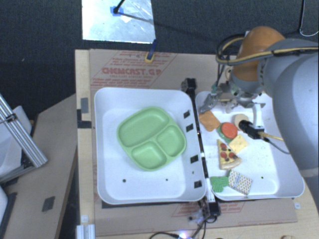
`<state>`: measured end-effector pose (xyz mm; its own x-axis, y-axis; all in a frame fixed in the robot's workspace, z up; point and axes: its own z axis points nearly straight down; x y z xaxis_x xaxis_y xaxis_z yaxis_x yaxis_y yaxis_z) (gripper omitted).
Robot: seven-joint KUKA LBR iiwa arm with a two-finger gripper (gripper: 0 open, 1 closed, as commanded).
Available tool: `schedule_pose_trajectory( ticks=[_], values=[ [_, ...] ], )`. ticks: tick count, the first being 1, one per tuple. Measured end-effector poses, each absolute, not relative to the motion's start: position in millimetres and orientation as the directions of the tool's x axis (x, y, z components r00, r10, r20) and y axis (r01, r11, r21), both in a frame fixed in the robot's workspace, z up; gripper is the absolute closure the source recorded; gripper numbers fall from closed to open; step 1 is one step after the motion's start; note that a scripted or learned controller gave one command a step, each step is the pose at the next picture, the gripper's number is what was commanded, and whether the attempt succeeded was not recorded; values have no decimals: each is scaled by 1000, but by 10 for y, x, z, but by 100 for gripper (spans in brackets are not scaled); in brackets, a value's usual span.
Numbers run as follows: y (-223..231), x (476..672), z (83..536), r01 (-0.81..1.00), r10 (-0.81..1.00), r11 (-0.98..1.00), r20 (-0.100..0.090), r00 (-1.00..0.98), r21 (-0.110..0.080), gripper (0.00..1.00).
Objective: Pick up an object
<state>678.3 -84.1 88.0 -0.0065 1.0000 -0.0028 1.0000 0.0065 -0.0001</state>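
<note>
Several toy foods clustered in right bin, left bin holding green tray; gripper low at far-left corner, probably reaching for orange piece, grip state indeterminable.

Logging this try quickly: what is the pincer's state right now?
Pincer: cannot be told; it sits low in the right bin near the orange toy.

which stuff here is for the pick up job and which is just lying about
For the job:
gripper, over the right bin
toast slice
tomato slice
cheese piece
pizza slice
green toy
checkered wafer

Just lying about:
green divided plate in the left bin
foil sheet
cardboard
</note>
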Motion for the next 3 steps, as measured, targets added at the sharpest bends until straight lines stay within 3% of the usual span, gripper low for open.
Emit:
schedule_pose_trajectory(
  ticks=[1,2,3],
  values=[
    [-834,6797,989,1000,1000,8,-3,-8,7,100],
    [-900,6893,1518,1000,1000,6,-1,-6,8,100],
    [-894,6810,2074,1000,1000,3,-1,-3,8,100]
  ],
)
